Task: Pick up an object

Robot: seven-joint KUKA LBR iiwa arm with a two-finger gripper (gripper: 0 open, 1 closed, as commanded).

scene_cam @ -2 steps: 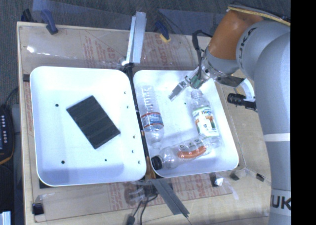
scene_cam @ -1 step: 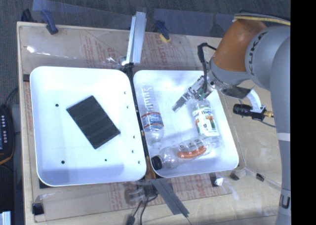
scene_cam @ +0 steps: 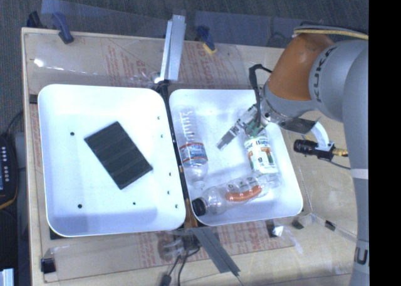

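Black, ridged pad (scene_cam: 118, 154) lay flat mid left bin (scene_cam: 56, 100). Clear water bottle (scene_cam: 192, 151) lay along right bin's (scene_cam: 207, 100) left wall; white labelled bottle (scene_cam: 261, 155) near its right wall. Gripper (scene_cam: 227, 140) hovered between them, fingers slightly apart, holding nothing.

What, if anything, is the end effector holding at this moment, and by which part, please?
Nothing is held. The end effector hangs over bare floor of the right bin, apart from the clear water bottle and the white labelled bottle.
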